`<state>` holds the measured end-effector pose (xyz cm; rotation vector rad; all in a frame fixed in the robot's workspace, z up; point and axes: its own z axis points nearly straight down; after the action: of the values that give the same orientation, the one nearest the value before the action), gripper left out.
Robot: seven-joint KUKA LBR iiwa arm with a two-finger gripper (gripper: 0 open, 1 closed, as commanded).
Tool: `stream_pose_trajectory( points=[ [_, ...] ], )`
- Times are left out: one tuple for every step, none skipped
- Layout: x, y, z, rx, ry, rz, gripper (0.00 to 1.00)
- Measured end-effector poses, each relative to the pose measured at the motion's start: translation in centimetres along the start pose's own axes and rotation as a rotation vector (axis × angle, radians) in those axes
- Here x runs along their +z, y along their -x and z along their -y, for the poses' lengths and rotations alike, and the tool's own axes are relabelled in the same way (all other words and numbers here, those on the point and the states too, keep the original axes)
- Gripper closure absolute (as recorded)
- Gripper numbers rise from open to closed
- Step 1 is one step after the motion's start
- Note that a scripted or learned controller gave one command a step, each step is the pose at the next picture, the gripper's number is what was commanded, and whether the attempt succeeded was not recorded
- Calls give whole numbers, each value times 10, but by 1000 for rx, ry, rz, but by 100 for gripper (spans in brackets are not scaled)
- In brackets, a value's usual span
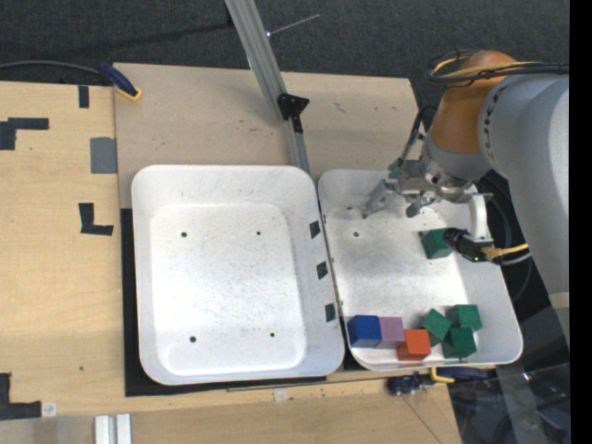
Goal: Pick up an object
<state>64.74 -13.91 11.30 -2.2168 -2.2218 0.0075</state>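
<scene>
The arm [504, 118] came in from the right and bent over the far part of the right bin [370, 248]. Its gripper [393, 202] hung above the far-left area of this bin. The two fingers [373, 203] were spread apart, so the pincer was open, and nothing was between them. The finger tips pointed down and to the left, toward the white floor of the bin, but I could not tell if they touched it.

A single green block [435, 243] lay in the right bin, to the right of the gripper and a little nearer, just beside the dark part of the wrist. It was apart from the fingers.

The other objects were gathered along the near edge of the same bin: a blue block [364, 330], a pale purple block [391, 329] touching it on the right, an orange block [416, 343] just beside that, and then three green blocks [453, 329] close together at the near-right corner. All of them were well apart from the gripper.

The left bin [227, 271] stood beside the right one, their rims touching.
</scene>
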Motion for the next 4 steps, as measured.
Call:
stream_pose_trajectory(
  points=[
    [-13,-1,-1,-1,4,-1,100],
    [-58,-1,4,1,8,-1,100],
    [-111,-2,3,0,11,-1,100],
    [-122,-49,23,-3,5,-3,100]
  ],
)
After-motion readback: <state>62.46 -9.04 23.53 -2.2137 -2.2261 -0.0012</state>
